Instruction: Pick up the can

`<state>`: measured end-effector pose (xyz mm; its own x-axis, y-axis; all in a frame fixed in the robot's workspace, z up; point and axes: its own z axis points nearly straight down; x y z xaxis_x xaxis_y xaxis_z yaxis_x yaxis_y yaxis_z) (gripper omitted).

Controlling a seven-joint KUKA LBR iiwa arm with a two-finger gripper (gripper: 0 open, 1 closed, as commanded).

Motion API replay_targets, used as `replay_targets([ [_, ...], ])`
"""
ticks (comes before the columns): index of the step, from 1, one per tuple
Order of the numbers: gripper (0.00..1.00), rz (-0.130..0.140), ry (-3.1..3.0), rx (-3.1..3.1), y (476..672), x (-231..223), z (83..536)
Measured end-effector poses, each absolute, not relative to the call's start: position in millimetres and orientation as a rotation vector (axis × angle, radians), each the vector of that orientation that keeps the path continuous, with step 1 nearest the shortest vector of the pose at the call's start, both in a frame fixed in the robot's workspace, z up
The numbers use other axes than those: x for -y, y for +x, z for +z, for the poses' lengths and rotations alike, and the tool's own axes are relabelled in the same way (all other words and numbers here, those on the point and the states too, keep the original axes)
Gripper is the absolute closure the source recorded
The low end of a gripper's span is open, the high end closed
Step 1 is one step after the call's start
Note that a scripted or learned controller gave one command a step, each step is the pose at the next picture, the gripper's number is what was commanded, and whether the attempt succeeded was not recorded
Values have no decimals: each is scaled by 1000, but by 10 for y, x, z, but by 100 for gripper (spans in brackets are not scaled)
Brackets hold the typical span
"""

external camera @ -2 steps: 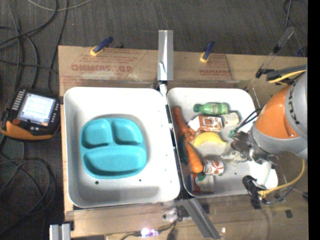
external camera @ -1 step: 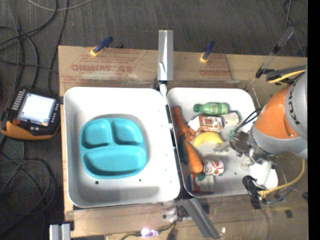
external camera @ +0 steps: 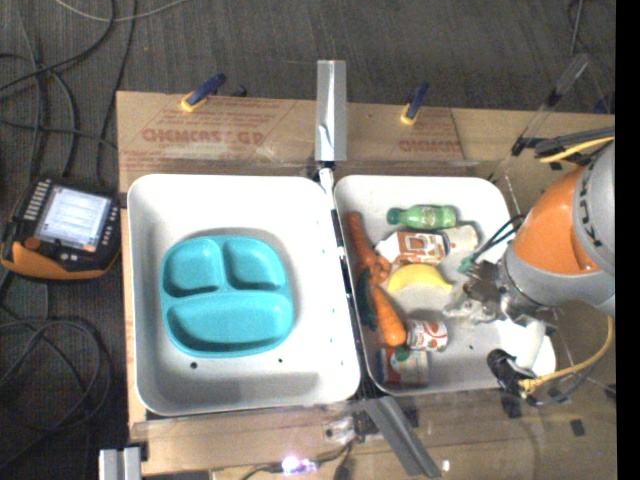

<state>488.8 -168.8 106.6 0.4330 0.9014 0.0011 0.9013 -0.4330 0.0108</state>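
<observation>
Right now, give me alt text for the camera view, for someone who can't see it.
The arm's hand hovers in the right bin beside a lemon and a red-and-white can, amid two carrots and a green bottle. The left bin holds a turquoise divided plate.

The tool (external camera: 470,298) is too blurred to make out, and the arm (external camera: 575,238) is cut off at the right edge.

You see two white bins, the left bin (external camera: 140,368) holding a blue tray (external camera: 230,295), the tool (external camera: 468,303) beside the can (external camera: 428,336).
</observation>
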Motion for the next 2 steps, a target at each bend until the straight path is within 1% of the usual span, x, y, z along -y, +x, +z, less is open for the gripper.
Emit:
replay_targets([
  [1,0,10,2652,-1668,4888,1689,1066],
  [2,100,7,2653,-1673,4887,1675,1143],
])
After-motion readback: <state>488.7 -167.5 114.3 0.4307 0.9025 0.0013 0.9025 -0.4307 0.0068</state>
